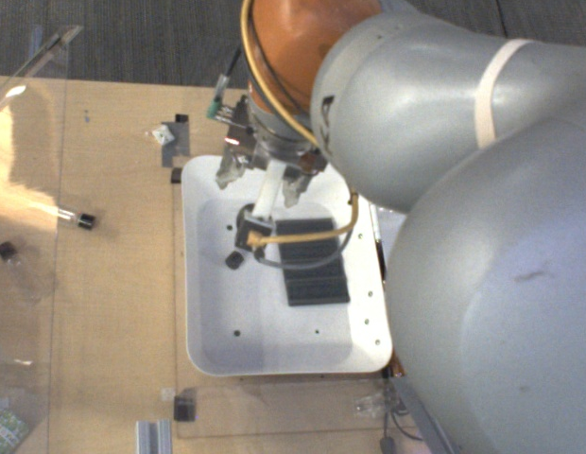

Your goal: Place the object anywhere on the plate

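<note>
Gripper [262, 180] hangs over the back end of the white bin [213, 339], close to the far wall. Its two metal fingers [226, 169] are spread apart, one on each side. A pale white bar [266, 197] runs down between them toward the bin floor. It is hard to see in the shadow, so it may be part of the gripper and not a thing it is holding.

A small black lump [234, 260] lies on the white floor of the bin, below the gripper and a little to the left. It sits by itself. It is just beside the black ribbed plate [317, 277], but it is not on it.

The black ribbed plate lies flat near the middle of the bin, over toward the right wall. A yellow cable [302, 237] loops down from the arm and crosses over the top part of the plate.

The big grey arm [463, 206] covers the right side of the view. Its orange band [307, 17] sits just above the gripper.

The bin rests on a light wooden bench [94, 329]. On the bench, to the left of the bin, lies a little clear tube with a black tip [77, 218]. A small dark block [184, 408] sits on the bench near the front left corner of the bin.
</note>
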Robot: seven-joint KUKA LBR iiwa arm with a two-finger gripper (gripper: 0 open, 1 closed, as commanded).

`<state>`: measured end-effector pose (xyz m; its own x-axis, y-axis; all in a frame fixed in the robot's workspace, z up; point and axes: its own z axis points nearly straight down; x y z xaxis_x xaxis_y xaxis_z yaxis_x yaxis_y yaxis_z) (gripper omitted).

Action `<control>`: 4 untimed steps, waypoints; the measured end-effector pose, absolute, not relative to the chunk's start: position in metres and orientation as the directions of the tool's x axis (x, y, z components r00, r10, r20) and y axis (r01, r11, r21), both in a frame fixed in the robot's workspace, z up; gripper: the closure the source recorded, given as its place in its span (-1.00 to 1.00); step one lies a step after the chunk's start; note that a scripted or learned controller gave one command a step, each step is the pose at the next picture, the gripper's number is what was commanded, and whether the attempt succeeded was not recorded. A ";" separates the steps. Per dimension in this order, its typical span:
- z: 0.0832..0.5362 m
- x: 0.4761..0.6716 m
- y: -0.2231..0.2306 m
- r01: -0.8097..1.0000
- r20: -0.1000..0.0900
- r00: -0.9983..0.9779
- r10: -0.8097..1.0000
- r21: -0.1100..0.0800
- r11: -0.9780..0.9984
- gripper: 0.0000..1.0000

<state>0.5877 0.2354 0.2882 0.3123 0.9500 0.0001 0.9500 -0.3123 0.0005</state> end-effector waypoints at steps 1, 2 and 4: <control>0.238 0.543 0.236 0.821 0.001 0.570 0.821 0.000 -0.570 -1.00; 0.252 0.588 0.235 0.994 0.001 0.111 0.994 0.003 -0.111 -1.00; 0.144 0.555 0.237 0.893 0.004 0.451 0.893 -0.001 -0.451 1.00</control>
<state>0.5555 0.2365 0.1445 0.4509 0.8926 0.0038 0.8926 -0.4509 -0.0011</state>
